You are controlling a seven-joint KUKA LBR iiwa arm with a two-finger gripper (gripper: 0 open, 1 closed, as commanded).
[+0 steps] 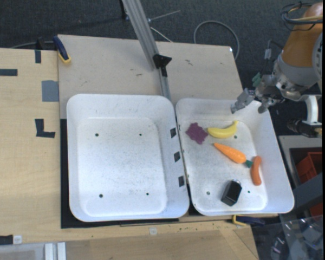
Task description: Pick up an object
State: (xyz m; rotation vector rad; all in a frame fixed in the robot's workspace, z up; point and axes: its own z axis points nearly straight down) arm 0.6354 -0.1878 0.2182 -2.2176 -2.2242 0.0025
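Toys lie in the right bin (pixel 276 199): we see a yellow banana (pixel 223 130) near the far end, a purple piece (pixel 196 132) just left of it, an orange carrot (pixel 231 153) below, a small sausage (pixel 255 170) by the carrot's green tip, and a black block (pixel 231 193) nearest us. The claw (pixel 253 100) hangs over the bin's far right corner, fingers spread apart with nothing between them. We find the left bin (pixel 76 161) beside it on the worktop (pixel 21 145).

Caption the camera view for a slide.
Claw open above right bin holding banana, carrot, purple toy.
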